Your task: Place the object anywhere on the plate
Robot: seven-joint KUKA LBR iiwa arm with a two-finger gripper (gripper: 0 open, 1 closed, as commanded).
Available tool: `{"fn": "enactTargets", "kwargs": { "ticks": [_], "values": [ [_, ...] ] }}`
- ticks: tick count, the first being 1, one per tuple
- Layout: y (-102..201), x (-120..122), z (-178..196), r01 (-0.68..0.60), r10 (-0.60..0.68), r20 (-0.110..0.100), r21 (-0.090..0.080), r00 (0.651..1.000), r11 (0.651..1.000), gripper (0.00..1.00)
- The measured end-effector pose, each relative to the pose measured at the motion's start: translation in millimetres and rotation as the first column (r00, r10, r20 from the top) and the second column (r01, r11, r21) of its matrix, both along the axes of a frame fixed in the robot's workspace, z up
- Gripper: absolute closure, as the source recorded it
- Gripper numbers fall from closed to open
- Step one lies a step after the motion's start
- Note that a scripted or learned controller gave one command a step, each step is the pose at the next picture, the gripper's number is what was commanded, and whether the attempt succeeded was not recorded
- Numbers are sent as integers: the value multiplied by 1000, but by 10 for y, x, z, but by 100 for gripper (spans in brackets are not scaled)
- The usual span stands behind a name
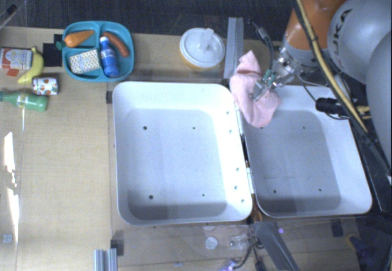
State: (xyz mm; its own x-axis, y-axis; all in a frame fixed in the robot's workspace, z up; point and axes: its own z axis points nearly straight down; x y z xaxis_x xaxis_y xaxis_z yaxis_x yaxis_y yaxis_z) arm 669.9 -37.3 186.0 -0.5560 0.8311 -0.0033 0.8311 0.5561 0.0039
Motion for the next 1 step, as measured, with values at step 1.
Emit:
{"fn": "enactTargets", "kwargs": {
  "ticks": [1],
  "values": [
    [19, 16, 398, -6, 6, 1, 0, 1000, 1000, 100]
  ]
}}
